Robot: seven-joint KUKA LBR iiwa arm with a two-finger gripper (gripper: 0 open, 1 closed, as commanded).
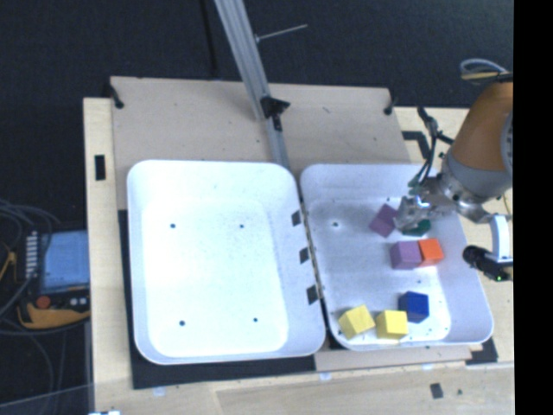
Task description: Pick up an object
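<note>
- Two yellow blocks (357,322) (391,323) are sitting side by side at the near edge of the right bin (346,199), with a blue block (416,305) just behind them.
- Mid-bin, a purple block (404,254) and an orange block (430,250) are touching each other.
- Further back, a second purple block (383,220) is lying tilted, just left of the gripper (413,217).
- The gripper is hanging low over something small and dark green (419,227); can't tell how wide it's open or if it's gripping anything.
- The left bin (213,260) is sitting alongside on the tabletop (190,124).
- A metal bar (246,54) is slanting up at the back.
</note>
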